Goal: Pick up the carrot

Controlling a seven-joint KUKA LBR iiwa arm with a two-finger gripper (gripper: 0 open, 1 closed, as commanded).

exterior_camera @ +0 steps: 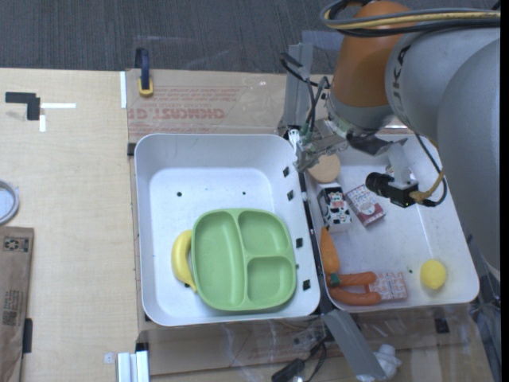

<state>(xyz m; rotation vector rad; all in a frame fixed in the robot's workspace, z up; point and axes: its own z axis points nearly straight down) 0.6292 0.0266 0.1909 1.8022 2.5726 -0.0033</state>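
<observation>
The tool (pixel 312 151) hangs at the upper left corner of the right bin (pixel 445 237), just above the divide between the two bins, under the orange band of the arm (pixel 374 46); whether it is released or clenched I cannot tell, as the wrist and cables hide its tips. Just beside it lies a round tan disc (pixel 324 168), and lower right of that a small black-and-white carton (pixel 336 207) and a red-and-white packet (pixel 366 205).

The carrot (pixel 328 251) lies well below the tool, along the left wall of the right bin, orange and tapered, pointing toward the bottom of the frame. Touching or nearly touching its lower end are sausages (pixel 354 287) and a pink packet (pixel 390 286); a lemon (pixel 433 274) sits at the lower right.

In the left bin (pixel 159 213) a green divided plate (pixel 242 259) rests over a banana (pixel 182 259).

The carrot looks like a light, stiff toy with a smooth, likely slippery skin. A hold across its thicker middle seems safest, though the wall beside it leaves little room.
</observation>
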